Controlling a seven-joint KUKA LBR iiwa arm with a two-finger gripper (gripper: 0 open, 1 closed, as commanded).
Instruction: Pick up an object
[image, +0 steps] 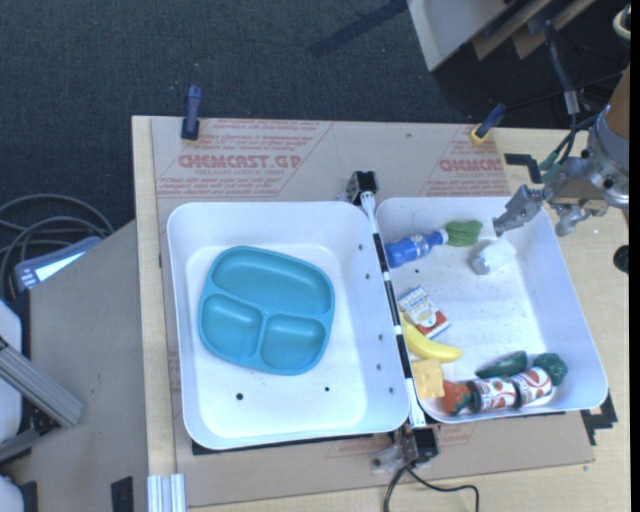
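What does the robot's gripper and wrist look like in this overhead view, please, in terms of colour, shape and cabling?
The gripper is bare grey metal: two slim, angular fingers on a blocky silver mount. Behind it sits a rounded grey wrist with an orange band above it at the frame's right edge. Thin dark cables run up from the mount towards the top of the picture.
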